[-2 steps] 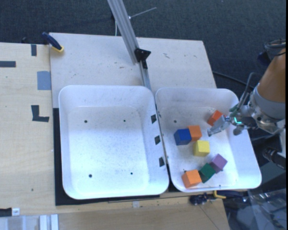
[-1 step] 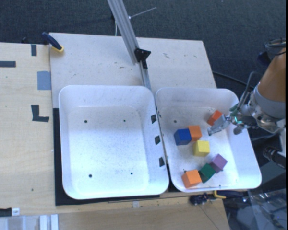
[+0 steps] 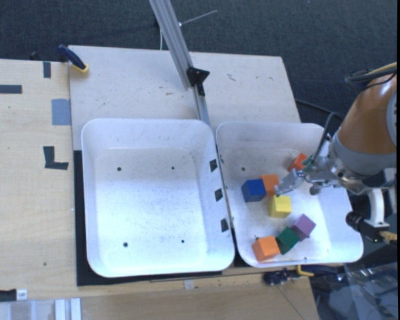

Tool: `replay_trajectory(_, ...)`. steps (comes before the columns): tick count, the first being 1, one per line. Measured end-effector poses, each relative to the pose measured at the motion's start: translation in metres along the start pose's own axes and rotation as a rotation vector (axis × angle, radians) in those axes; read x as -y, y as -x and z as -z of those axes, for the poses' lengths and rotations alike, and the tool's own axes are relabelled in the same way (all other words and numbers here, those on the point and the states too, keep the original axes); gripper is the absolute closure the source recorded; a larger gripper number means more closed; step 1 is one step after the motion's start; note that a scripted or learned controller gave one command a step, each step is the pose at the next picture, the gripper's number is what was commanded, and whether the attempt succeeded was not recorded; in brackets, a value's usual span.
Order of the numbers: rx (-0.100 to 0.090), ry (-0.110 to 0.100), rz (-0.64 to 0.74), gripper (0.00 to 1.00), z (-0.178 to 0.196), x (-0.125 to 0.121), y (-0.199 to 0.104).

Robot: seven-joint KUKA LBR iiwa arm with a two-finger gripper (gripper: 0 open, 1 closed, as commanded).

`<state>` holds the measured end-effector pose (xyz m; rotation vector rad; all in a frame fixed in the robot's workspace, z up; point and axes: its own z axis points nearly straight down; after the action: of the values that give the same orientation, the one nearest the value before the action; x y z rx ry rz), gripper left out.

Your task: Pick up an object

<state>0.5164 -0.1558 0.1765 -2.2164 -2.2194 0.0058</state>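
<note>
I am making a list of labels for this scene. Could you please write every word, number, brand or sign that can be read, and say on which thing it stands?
None: nothing readable stands on either white bin, the coloured blocks, the bench or the arm.

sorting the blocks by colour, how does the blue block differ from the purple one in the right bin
The blue block is dark blue and lies in the middle of the right bin, touching an orange block. The purple block is lighter, looks turned at an angle, and lies nearer the bin's front edge beside a green block. Both look like similar small cubes.
</note>
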Motion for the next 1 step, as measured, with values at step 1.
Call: replay_trajectory(1,-0.001,-0.003,-0.002,0.0,-0.0615,0.0083,0.0031)
